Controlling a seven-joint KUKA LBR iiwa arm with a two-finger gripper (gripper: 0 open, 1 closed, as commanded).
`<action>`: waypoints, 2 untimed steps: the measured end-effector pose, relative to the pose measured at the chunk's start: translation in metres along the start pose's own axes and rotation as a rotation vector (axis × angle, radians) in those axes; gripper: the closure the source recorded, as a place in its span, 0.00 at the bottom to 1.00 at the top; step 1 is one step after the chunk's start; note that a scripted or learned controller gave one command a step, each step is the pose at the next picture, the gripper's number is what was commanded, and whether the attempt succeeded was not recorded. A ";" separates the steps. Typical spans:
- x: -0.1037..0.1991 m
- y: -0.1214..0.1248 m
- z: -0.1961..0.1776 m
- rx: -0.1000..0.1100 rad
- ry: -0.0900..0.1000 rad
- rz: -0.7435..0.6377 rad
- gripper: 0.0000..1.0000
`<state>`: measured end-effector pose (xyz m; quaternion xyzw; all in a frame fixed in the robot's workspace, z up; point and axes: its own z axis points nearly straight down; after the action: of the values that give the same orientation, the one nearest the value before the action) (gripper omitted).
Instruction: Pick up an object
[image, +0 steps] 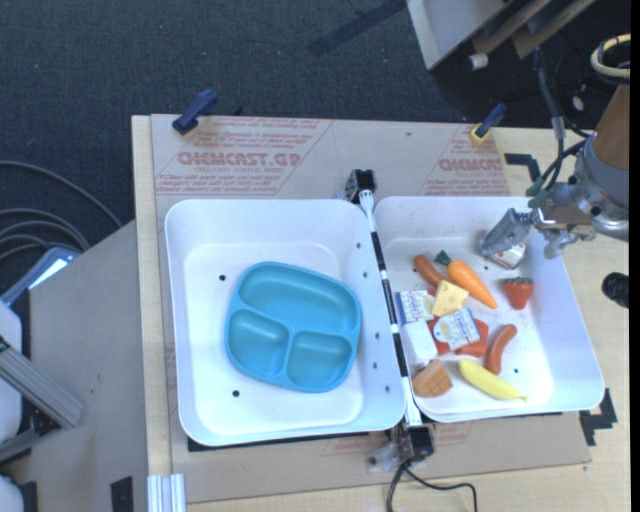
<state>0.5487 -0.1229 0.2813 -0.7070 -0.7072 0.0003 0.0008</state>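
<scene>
Gripper (505, 243) above right bin's (575, 300) far side, can't tell jaw state. Carrot (470, 282) just below-left of it, w/ other toy food piled near: likely pick target.

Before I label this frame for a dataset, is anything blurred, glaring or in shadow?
Camera view: light is even and soft, with faint shadows inside the white bins; the blue tray is sharp, with mild sheen; the toy food, such as the carrot and banana, is small but readable; the gripper looks slightly soft, so its fingers are hard to judge.
</scene>
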 end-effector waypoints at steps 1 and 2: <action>-0.017 0.002 0.151 0.002 0.000 0.001 0.00; 0.020 0.085 0.197 -0.001 0.000 -0.001 0.00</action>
<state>0.6334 -0.1031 0.0844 -0.7068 -0.7074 -0.0002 0.0002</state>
